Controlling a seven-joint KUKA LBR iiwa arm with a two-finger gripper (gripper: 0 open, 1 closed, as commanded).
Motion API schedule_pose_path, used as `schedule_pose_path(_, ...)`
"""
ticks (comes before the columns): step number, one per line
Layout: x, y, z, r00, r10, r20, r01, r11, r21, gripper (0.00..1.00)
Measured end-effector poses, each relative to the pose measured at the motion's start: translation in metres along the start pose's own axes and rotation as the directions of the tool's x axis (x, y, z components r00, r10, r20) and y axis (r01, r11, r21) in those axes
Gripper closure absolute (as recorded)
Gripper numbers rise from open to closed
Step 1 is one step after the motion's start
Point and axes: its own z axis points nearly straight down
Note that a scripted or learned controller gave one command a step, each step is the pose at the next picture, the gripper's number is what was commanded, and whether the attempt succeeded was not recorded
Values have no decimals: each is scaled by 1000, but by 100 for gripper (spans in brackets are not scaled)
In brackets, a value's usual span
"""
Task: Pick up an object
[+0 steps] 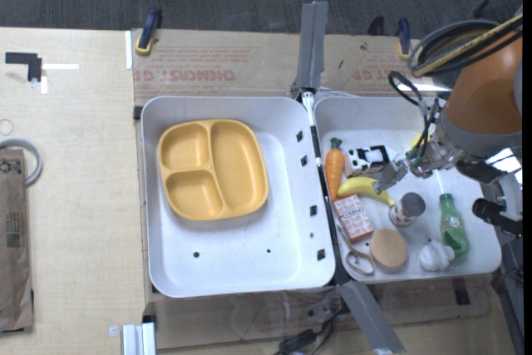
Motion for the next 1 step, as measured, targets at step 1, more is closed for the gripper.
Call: schedule_pose_path(1, 5, 50, 62, 997, -77, 8, 77, 997, -12, 0)
